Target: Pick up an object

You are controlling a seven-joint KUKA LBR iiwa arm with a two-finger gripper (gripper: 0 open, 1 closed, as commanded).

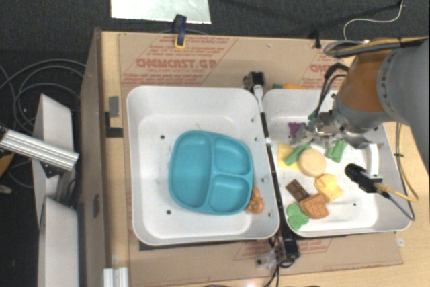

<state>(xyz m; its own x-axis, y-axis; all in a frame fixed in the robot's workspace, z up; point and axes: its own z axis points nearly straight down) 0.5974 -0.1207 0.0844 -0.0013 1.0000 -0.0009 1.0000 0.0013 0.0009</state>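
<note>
The arm reaches in from the right, and the gripper point(321, 134) hangs low over the right bin point(386, 222), in its upper middle part. Whether it is spread or closed cannot be told from this angle, and nothing can be seen held in it.

Right beneath it sits the clutter. A green piece point(336, 149) lies just beside the gripper's lower edge. A yellow-green piece point(290, 154) lies to the left, near the wall between the bins. A small purple piece point(294, 128) sits just left of the gripper. A round cream disc point(312, 162) rests just below, between the two green pieces.

Further down the bin come a yellow chunk point(327, 186), a brown block point(297, 189), an orange waffle-like piece point(314, 207) and a green bit point(293, 214) at the lower left corner.

The left bin point(144, 144) carries a teal divided plate point(208, 171), with a small orange thing point(255, 201) touching its lower right rim. Both bins sit side by side on the table point(201, 57).
</note>
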